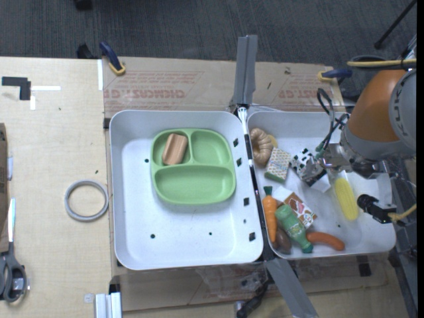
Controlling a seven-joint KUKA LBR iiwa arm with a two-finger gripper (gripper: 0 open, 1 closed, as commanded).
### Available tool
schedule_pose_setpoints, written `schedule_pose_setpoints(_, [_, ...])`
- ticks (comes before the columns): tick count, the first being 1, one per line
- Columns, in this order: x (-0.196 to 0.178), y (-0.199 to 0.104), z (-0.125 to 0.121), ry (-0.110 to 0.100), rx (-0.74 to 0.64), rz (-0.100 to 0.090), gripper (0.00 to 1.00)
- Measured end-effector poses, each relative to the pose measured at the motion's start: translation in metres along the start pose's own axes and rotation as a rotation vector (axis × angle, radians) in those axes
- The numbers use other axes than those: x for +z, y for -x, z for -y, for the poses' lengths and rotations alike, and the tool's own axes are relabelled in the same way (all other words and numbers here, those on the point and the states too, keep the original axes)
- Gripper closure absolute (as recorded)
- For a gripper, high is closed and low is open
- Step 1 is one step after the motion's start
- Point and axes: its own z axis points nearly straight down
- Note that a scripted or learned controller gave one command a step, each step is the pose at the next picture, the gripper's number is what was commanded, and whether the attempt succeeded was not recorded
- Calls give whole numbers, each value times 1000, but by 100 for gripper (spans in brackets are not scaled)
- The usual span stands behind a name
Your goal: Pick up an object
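the bench (53, 144) carries two white bins. the left bin (132, 204) has a green plate (199, 184) with a brown bun piece (175, 148). the right bin (371, 240) keeps the toys: corn (346, 199), carrot (269, 214), sausage (325, 240). the gripper (311, 169) is low among them, near a black-white block (302, 159). i cannot tell its state, and nothing looks lifted yet, so the pick seems not done.
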Motion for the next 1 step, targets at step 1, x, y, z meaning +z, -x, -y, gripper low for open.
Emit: schedule_pose_setpoints(1, [-117,-54,10,-3,78,-2,100])
